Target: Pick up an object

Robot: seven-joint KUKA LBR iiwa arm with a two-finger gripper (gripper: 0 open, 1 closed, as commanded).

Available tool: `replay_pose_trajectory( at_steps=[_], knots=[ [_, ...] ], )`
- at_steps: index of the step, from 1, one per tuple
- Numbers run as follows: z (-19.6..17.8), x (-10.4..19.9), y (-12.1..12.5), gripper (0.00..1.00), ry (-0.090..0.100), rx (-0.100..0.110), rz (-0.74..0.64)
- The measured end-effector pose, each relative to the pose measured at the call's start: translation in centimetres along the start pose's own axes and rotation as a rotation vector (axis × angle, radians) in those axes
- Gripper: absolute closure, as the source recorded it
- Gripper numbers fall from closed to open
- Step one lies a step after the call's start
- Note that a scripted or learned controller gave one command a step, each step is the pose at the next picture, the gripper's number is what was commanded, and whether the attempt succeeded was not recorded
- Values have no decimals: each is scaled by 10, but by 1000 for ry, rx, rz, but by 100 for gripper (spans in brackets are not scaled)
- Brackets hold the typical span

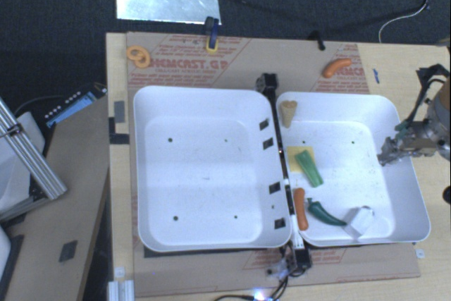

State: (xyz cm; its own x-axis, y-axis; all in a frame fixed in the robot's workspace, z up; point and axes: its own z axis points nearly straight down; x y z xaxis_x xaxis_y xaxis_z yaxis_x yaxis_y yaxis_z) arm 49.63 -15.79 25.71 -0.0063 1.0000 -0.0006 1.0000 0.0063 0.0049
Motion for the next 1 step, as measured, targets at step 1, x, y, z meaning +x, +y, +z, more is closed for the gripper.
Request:
replay_pose_trajectory(
  at_steps=[1],
  knots=[
    [-201,-3,17,100,-6,-17,0]
  ],
)
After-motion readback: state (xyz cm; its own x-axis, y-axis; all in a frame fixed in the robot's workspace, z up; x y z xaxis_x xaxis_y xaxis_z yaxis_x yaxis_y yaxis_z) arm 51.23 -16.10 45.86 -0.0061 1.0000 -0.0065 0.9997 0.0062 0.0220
